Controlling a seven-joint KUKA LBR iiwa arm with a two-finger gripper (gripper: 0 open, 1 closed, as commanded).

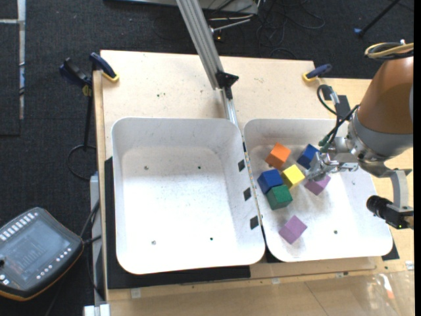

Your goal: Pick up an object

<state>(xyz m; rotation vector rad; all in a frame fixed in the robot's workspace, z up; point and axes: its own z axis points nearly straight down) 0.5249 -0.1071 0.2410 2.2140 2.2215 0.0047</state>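
Several small blocks lie in the right bin [368,242]: an orange block [279,155], a blue block [269,180], a yellow block [293,175], a green block [280,196], a second blue block [307,156], a purple block [318,184] and another purple block [293,229] lying apart toward the front. My gripper [320,170] reaches in from the right and hangs low over the cluster, right beside the yellow block and just above the nearer purple block. Its fingertips blend into the blocks behind them.
The left bin [131,176] stands beside the right one, with a divider of black clips between them. A grey metal strut [200,35] slants across the back of the bench. A teach pendant [33,252] lies at the bench's left front corner.
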